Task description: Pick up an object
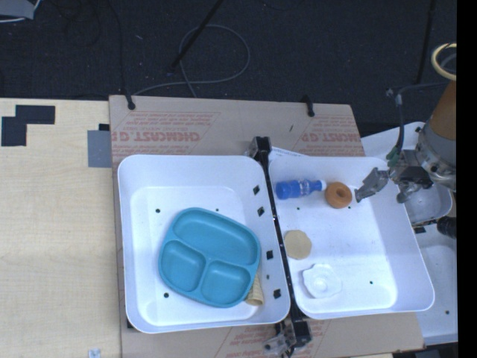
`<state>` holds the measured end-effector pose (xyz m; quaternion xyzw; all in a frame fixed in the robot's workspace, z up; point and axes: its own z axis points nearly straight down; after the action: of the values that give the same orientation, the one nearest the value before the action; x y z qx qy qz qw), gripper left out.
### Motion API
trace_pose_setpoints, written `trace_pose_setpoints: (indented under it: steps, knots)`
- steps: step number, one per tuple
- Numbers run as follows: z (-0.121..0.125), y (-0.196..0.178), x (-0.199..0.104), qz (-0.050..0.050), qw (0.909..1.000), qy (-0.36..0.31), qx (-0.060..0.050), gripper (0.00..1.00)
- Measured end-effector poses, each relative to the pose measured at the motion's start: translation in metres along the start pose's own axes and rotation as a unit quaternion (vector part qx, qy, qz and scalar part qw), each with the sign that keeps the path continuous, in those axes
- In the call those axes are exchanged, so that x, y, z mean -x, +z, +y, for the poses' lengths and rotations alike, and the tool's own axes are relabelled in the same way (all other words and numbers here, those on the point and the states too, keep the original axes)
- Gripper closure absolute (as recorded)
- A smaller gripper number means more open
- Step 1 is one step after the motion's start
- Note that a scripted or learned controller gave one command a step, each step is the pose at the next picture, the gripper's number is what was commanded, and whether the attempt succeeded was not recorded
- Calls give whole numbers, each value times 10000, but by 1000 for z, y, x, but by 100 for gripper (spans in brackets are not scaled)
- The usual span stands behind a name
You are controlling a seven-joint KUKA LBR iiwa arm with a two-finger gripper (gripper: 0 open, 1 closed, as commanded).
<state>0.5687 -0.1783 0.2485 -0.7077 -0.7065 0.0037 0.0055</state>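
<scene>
My gripper [388, 188] hovers over the right bin's [387, 274] far right side, just right of a brown doughnut [338, 195]. Its fingers are spread open with nothing between them, and the left fingertip [362, 195] is close to the doughnut without visibly touching it. A blue bottle [298, 189] lies on its side left of the doughnut. Nearer the front of this bin lie a tan round disc [297, 244] and a white lumpy object [321, 280].
The left bin [141, 200] holds a blue divided plate [209, 257], with a tan cone-like piece [255, 296] tucked at the plate's front right edge. A black divider [270, 222] runs between the bins. The arm's grey wrist [436, 155] stands at the right.
</scene>
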Motion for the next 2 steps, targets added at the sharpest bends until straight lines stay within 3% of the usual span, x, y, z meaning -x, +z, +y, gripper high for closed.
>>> trace_pose_setpoints:
  steps: [1,2]
  knots:
    - [2,-6,0,-13,10000,-9,60,0]
    - [3,53,9,-4,10000,-7,26,0]
